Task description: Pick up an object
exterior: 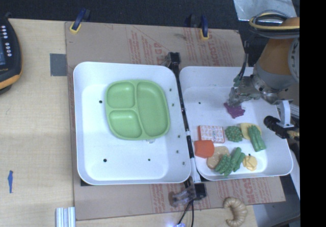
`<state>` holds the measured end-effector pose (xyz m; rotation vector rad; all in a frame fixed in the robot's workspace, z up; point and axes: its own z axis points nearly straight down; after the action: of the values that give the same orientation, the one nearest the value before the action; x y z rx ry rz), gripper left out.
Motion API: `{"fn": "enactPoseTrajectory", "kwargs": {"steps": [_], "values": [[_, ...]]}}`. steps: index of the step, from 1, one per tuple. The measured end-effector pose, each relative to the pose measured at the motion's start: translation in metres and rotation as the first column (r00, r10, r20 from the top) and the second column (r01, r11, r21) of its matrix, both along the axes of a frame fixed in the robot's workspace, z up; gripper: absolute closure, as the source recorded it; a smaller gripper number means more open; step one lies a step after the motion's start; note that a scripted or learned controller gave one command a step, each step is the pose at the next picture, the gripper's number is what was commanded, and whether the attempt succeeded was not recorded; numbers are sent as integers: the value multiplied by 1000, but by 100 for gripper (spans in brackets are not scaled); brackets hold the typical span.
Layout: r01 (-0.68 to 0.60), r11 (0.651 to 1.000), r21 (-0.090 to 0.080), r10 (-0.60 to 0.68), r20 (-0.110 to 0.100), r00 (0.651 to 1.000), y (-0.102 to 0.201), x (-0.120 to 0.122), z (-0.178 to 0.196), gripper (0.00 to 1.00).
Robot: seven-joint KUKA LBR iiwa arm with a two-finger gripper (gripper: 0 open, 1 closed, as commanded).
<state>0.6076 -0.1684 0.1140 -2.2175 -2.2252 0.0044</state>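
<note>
Right white bin (204, 80), arm bent down, pincer (237, 99) over purple toy (235, 110)

Glossy white plastic bins (91, 170), matt green plastic tray (137, 109), cardboard sheet (142, 42)

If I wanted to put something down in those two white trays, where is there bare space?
Left bin: a bare strip along its near and left walls, around the green divided plate. Right bin: bare floor at its far left, between the centre divider and the hand over the purple piece. Crowded: the right bin's near half, packed with toy food.
</note>
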Motion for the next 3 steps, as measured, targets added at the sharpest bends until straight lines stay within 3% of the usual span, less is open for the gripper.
{"fn": "enactPoseTrajectory", "kwargs": {"steps": [1,2,3], "values": [[0,1000,0,0,-1,1000,0,0,0,0],[-1,1000,-2,1,1,1000,-1,0,10,100],[-1,1000,-2,1,0,1000,-1,0,10,0]]}}
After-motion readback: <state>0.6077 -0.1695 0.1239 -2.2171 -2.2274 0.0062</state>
